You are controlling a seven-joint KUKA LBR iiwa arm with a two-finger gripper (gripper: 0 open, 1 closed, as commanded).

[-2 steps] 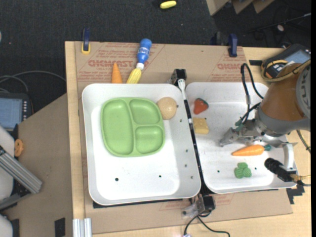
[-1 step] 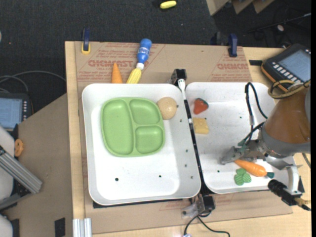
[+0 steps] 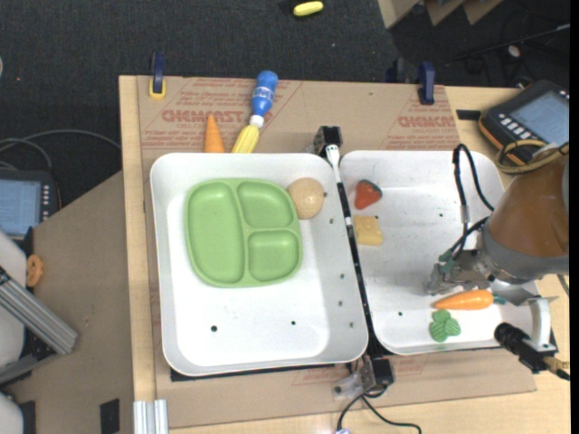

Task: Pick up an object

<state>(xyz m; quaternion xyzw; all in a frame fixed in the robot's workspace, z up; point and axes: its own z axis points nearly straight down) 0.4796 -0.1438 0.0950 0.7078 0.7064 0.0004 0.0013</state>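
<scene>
In the right bin [image 3: 407,179] an orange toy carrot [image 3: 463,300] lies near the front right, its green leafy top [image 3: 443,326] just in front of it. A red strawberry [image 3: 366,194] and a pale yellow block [image 3: 368,231] sit by the bin's left wall. My gripper [image 3: 445,277] is low over the right bin, directly behind the carrot and close to it; the carrot rests on the bin floor. The orange-banded wrist [image 3: 534,224] covers the bin's right side.
The left bin [image 3: 244,333] holds a green divided plate [image 3: 242,231] and a tan ball [image 3: 306,197] at its back right. Behind the bins lie a blue-and-white bottle [image 3: 262,96], an orange cone [image 3: 213,136] and a yellow piece [image 3: 246,138]. A handheld pendant [image 3: 529,120] sits back right.
</scene>
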